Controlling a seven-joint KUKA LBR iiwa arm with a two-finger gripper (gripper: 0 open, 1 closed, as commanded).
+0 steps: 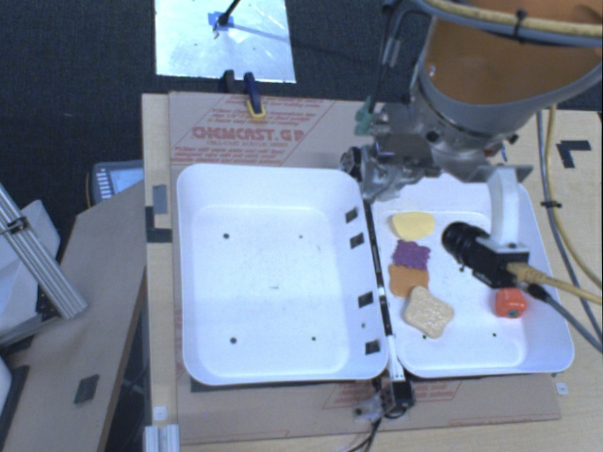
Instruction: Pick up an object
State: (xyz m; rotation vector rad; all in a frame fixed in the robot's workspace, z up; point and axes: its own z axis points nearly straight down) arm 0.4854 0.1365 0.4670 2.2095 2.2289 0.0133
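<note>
Looks like the approach step: the gripper (382,179) hangs over the right bin's (546,351) far-left corner, can't tell its jaws' state, and next it needs lowering onto the yellow piece (413,224) nearby.

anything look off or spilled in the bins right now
Nothing stands out. The yellow piece, purple piece, orange slice, cracker and red-orange toy all lie inside the right bin, clustered near the divider, with nothing over a rim. The gripper hangs over that bin's far corner.
</note>
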